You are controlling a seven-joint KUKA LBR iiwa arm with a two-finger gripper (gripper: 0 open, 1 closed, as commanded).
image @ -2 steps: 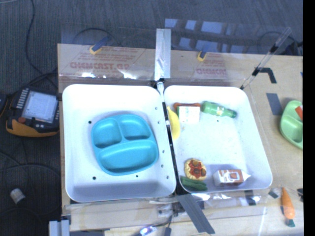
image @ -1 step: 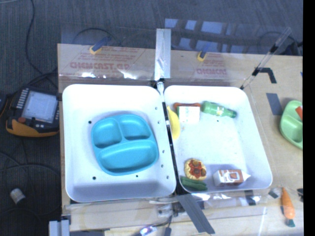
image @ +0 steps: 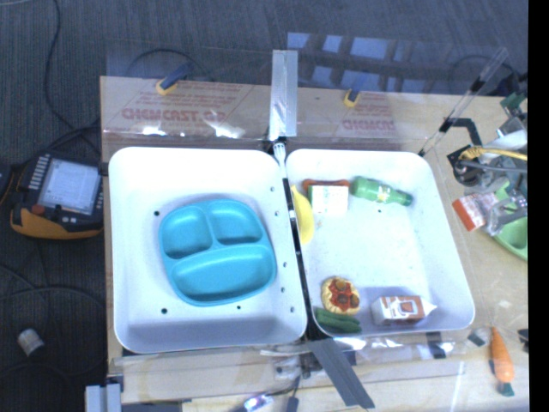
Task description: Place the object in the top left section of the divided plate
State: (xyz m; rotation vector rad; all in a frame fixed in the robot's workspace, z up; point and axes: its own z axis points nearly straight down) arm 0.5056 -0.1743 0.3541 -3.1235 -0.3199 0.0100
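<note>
A blue divided plate (image: 219, 251) lies in the left white bin (image: 137, 178), with two small sections at its far side and one large section nearer the front. All its sections look bare. The right bin (image: 429, 230) holds the loose objects: a green bottle (image: 380, 191) at the back, a white carton (image: 329, 200) with a red piece behind it, a yellow banana (image: 302, 215) against the left wall, a small pizza slice (image: 340, 294), a green pickle-like piece (image: 337, 320) and a small red-and-white box (image: 399, 308) near the front.
A metal post (image: 283, 93) stands behind the seam between the bins. Tools and clutter (image: 493, 196) lie on the bench to the right, with an orange carrot-like piece (image: 501, 363) at the front right. A handheld pendant (image: 60, 196) sits on the floor at the left.
</note>
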